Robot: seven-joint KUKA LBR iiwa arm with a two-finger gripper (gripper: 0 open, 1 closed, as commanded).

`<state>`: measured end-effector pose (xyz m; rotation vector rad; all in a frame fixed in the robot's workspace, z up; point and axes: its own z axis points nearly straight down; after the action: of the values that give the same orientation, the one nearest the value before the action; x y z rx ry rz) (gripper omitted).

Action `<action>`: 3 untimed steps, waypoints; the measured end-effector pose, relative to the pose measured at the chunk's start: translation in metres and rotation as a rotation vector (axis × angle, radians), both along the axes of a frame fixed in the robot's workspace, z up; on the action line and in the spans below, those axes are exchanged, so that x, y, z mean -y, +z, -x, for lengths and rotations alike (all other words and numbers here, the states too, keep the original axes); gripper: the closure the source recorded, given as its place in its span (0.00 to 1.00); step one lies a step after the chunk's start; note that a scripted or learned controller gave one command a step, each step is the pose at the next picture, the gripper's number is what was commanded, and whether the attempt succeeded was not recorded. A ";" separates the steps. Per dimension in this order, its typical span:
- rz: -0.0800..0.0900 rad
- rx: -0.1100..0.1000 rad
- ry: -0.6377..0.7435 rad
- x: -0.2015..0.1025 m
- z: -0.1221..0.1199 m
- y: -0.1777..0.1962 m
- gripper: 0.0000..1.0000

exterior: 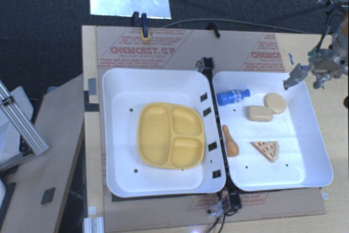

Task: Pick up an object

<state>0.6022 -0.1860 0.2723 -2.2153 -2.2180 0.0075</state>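
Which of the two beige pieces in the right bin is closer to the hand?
The round beige piece, lying further right, towards the hand; the oblong beige block touches its lower left side.

arm cut off, perhaps blurred

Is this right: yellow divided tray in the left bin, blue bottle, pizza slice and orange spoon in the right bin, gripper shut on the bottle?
Not quite. The camera view shows the gripper over the right bin's far right rim, apart from the blue bottle and holding nothing. Yellow tray in the left bin, pizza slice and orange spoon are correct.
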 end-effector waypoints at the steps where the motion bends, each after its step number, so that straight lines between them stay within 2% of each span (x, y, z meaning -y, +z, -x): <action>1: 0.002 0.010 0.003 -0.001 -0.002 0.006 0.00; 2: 0.002 0.007 0.001 -0.002 0.000 -0.035 0.00; 3: 0.002 0.006 0.000 0.006 -0.004 -0.093 0.00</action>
<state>0.6065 -0.1916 0.1792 -2.2190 -2.2220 0.0024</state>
